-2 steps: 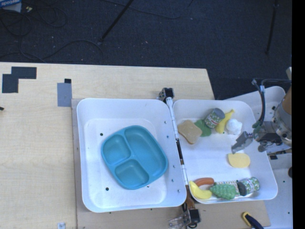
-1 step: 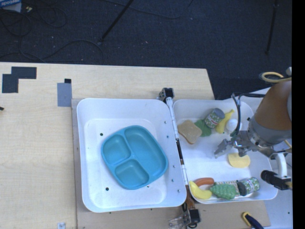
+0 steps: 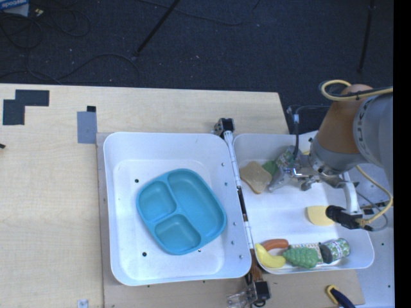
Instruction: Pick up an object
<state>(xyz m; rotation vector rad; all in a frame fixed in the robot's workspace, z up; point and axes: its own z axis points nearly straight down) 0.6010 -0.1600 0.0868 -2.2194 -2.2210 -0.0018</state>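
1. Nearest you, along the right bin's (image 3: 366, 256) front wall, lies a row of objects: a yellow banana (image 3: 268, 257), a red-orange sausage (image 3: 276, 243) just behind it, a green knobbly toy (image 3: 302, 256) and a small can (image 3: 335, 250) lying on its side, long axis running left to right.
2. Further back, a yellow wedge (image 3: 318, 215) sits near the right wall.
3. Your arm (image 3: 353, 130) enters from the right and bends down into the right bin's rear half, orange band above the wrist.
4. The gripper (image 3: 286, 175) points left, towards a tan sponge-like piece (image 3: 254, 176) just beside the divider; a green item (image 3: 271, 167) lies between them. You cannot tell whether the fingers are spread or closed, or whether they grasp anything.
5. The left bin (image 3: 115, 172) holds a blue divided plate (image 3: 180, 210), long axis slanting from rear left to front right.
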